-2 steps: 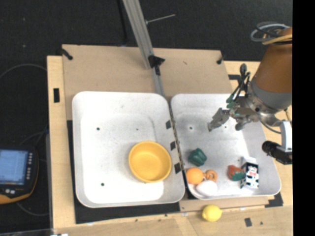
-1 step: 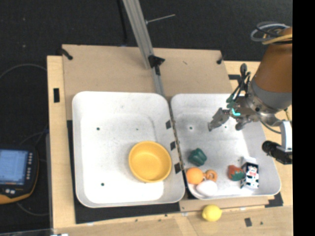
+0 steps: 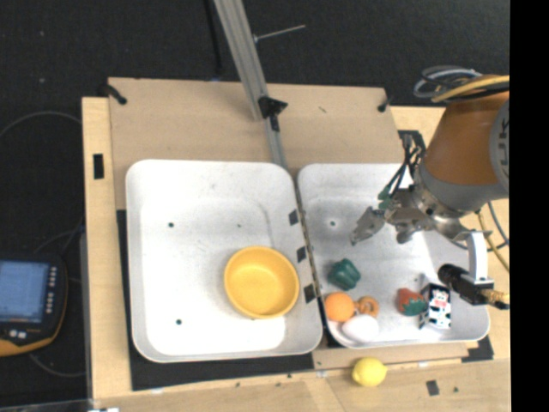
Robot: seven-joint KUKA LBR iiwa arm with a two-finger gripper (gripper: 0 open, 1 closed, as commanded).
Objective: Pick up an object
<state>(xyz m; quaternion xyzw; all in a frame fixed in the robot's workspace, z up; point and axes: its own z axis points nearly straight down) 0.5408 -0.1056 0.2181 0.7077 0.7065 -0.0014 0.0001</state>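
My gripper (image 3: 383, 230) hangs over the middle of the right bin (image 3: 343, 187), its fingers spread and nothing between them. Just below and to the left of it lies a small green block (image 3: 345, 273) on the bin floor. Along the bin's front edge sit an orange ball (image 3: 339, 305), a white rounded object (image 3: 360, 328) and a small orange-brown piece (image 3: 368, 305). Toward the front right lie a red-orange object (image 3: 409, 299) and a white, black and blue toy (image 3: 437, 307).
A yellow bowl (image 3: 261, 281) stands in the left bin (image 3: 171, 204), near its front right. A yellow lemon (image 3: 369, 372) rests on the bench outside the bins, in front of the right one. A grey metal post (image 3: 244, 50) rises behind the bins.
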